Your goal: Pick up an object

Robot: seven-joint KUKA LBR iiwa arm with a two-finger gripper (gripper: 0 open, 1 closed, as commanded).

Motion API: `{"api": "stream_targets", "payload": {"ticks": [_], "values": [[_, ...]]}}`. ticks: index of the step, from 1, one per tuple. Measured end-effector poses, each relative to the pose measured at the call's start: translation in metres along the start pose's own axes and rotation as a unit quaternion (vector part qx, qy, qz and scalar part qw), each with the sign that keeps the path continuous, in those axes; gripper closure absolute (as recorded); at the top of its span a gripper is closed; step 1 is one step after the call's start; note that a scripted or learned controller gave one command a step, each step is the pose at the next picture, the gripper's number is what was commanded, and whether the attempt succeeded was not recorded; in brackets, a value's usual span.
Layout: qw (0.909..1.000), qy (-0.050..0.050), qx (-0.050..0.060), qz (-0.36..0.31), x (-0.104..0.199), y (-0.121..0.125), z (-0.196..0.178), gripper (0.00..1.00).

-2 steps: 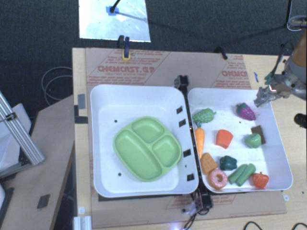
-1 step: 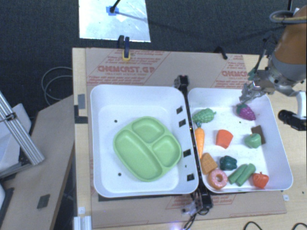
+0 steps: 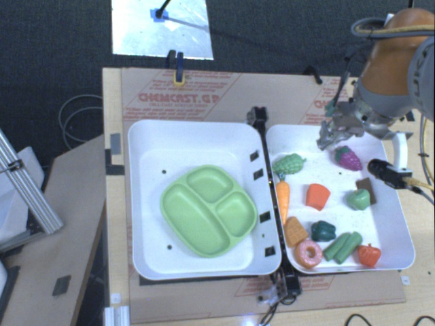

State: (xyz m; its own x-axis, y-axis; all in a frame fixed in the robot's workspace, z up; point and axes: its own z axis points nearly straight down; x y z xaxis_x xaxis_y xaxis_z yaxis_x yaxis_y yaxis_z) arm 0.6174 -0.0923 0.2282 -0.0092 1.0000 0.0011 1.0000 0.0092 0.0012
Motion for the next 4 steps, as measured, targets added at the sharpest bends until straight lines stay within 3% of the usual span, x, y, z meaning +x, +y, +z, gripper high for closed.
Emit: {"api": "stream_targets", "payload": {"ticks": [2,4], "values": [[1.0000,0.000,-0.001,-0.001,0.106,0.024,-0.005,1.00],[1.0000,-0.001,0.001,0.004,0.096,0.012,0.003,1.00]]}}
